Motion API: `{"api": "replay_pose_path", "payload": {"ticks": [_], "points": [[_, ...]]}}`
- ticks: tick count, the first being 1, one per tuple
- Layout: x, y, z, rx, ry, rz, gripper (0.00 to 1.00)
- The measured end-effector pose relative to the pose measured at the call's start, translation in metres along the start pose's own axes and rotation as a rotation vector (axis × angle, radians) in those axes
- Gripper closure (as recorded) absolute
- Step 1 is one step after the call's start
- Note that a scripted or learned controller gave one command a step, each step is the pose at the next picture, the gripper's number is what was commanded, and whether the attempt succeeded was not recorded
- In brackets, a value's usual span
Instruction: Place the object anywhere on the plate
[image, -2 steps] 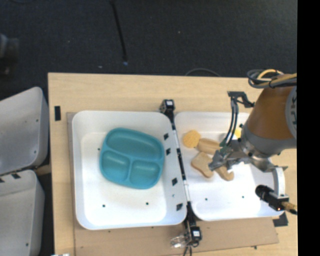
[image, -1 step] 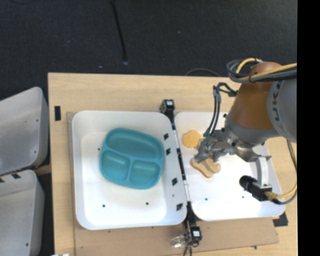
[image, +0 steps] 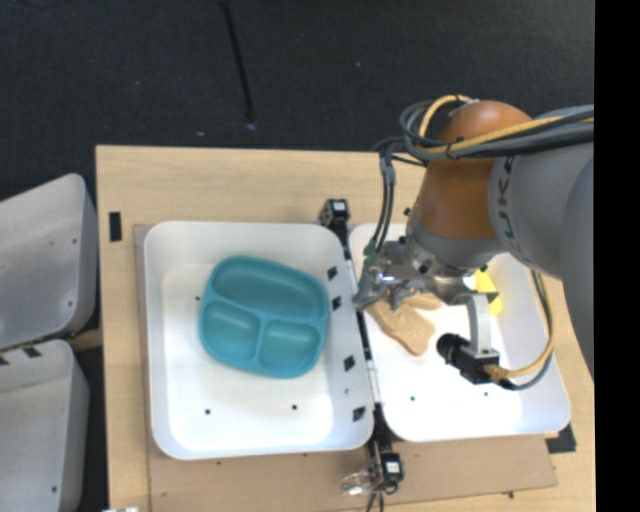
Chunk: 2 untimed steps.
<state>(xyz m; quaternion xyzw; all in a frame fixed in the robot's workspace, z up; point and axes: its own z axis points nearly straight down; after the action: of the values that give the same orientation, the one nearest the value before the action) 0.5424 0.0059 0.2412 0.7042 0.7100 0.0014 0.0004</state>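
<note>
In the right bin (image: 520, 410), a tan, bread-like object (image: 405, 326) is lying near the left wall. The gripper (image: 398, 288) is hanging just above its twelve o'clock end; whether the jaws are gripping it I cannot tell. A centred, firm hold matters before carrying it toward nine o'clock, onto the teal plate (image: 265, 317) in the left bin (image: 175, 400).

teal plate (image: 264, 316) with plain matte compartments, two white bins (image: 180, 400), tan toast-coloured object (image: 405, 326), pale wood bench (image: 220, 180), grey arm (image: 545, 215) with orange band, yellow piece (image: 487, 284) under wrist
</note>
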Motion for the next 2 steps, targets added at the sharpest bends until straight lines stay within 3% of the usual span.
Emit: {"api": "replay_pose_path", "payload": {"ticks": [1, 2], "points": [[0.044, 0.026, -0.008, 0.000, -0.001, 0.002, 1.00], [0.092, 0.034, -0.008, 0.001, -0.001, 0.002, 1.00]]}}
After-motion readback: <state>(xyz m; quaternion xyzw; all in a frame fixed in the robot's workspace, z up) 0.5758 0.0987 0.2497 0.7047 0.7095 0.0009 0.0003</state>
